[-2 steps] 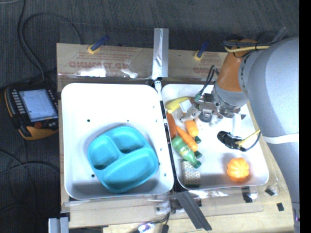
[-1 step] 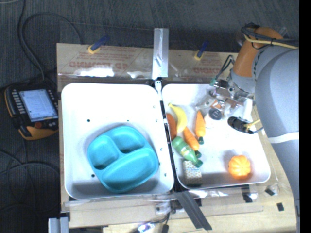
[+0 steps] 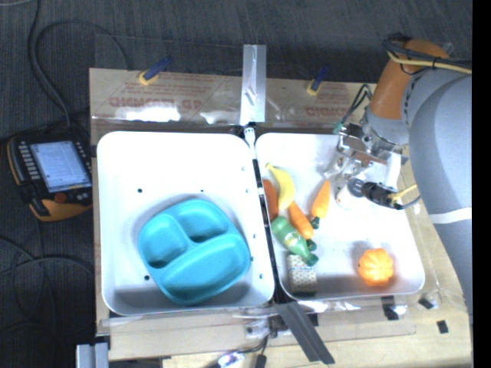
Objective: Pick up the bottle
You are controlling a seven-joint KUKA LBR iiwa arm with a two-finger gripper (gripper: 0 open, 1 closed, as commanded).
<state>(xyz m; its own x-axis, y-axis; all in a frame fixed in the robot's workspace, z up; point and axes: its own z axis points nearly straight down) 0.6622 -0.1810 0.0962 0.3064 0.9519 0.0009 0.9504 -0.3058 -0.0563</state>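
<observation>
Camera view: green bottle (image 3: 292, 238) lies well apart from jaws (image 3: 343, 176), down-left.

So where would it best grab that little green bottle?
Probably across the green bottle's body, from above, jaws closing across its width. It lies flat, slanting toward its cap at lower right. A carrot lies close along one side, so the lower half, nearer the cap, looks freer. The pincer is near the bin's far side.

Dark carpet floor (image 3: 192, 14); wooden bench (image 3: 115, 83); black cables (image 3: 46, 33); teach pendant (image 3: 50, 171) left.
</observation>
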